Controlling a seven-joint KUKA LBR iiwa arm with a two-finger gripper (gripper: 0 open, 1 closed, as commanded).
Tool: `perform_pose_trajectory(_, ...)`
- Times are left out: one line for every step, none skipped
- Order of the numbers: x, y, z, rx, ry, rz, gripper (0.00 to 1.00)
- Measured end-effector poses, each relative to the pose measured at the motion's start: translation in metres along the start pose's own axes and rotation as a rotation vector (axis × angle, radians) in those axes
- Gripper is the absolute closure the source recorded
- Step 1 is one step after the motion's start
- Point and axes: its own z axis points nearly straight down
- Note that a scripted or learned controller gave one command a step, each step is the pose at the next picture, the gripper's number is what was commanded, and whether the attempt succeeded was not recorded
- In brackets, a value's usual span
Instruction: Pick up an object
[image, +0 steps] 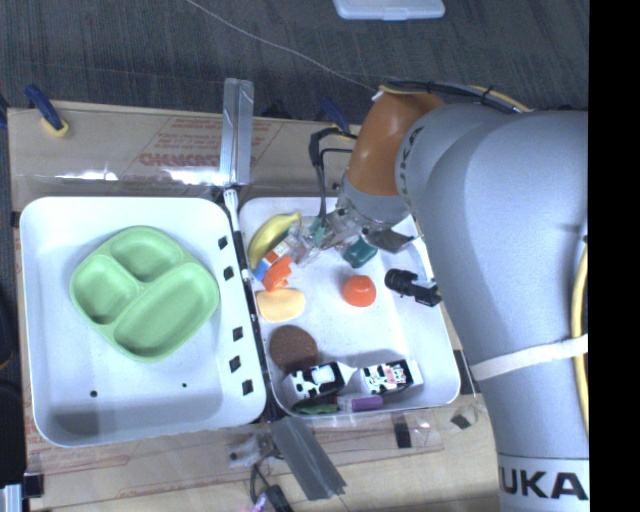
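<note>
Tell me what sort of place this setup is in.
Most likely a robotics lab bench for grasping trials. A KUKA arm reaches over two white bins; one holds a green divided plate, the other toy-like items such as a banana and an orange ball.

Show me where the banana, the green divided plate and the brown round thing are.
banana (272, 235), camera view, middle of its yellow curve.
green divided plate (146, 291), camera view, ridge between its compartments.
brown round thing (293, 347), camera view, centre of its top.
</note>
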Motion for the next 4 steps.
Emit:
perform_pose_trajectory(0.166,0.061,-0.095,-0.032,0.017,0.683,1.00)
perform_pose_trajectory(0.211,0.092,-0.114,-0.027,0.021,1.053,1.00)
perform_pose_trajectory(0.292,0.052,-0.024,-0.016,0.020,1.188,1.00)
perform_pose_trajectory(0.291,0.082,-0.006,-0.050,0.028,1.118,1.00)
